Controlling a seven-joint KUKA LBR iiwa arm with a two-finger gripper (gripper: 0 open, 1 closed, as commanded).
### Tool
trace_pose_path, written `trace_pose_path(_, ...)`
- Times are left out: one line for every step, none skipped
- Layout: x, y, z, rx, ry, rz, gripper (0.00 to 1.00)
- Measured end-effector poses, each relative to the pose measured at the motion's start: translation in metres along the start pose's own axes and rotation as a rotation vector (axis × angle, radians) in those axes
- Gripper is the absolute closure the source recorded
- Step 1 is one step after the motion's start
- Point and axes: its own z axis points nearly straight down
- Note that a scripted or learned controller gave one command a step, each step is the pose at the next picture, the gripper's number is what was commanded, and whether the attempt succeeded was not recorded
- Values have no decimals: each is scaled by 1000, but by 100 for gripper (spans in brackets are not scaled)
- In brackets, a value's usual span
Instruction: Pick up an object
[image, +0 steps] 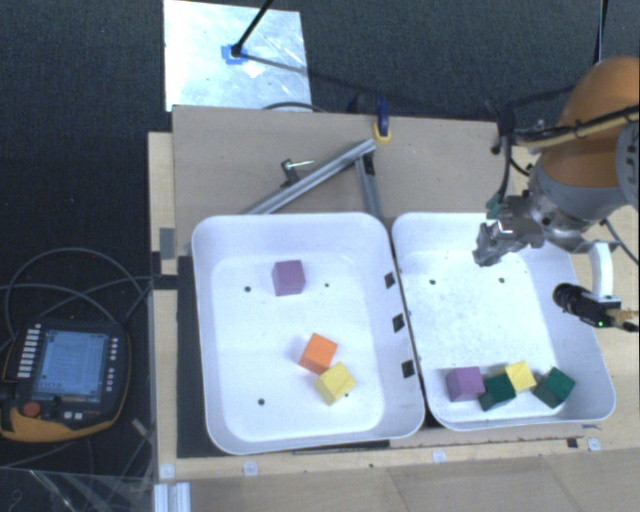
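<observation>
Gripper (492, 245) over right bin (440, 240) far end, holding nothing, finger state unclear | blocks at near end: purple block (464, 382), yellow block (520, 375)

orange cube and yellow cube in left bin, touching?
Touching. The camera view shows the orange cube and yellow cube in the left bin meeting without a gap.

Three cubes (318, 353) in left bin (215, 240), four (508, 383) in right (585, 395)

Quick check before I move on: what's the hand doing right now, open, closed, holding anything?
Hand: cannot be told whether open or closed; it sits above the far part of the right bin, with no block seen in it.
</observation>
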Motion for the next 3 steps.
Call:
trace_pose_path(50, -8, -8, -2, 0, -2, 100)
trace_pose_path(113, -21, -6, -1, 1, -3, 100)
trace_pose_path(174, -37, 1, 0, 1, -3, 100)
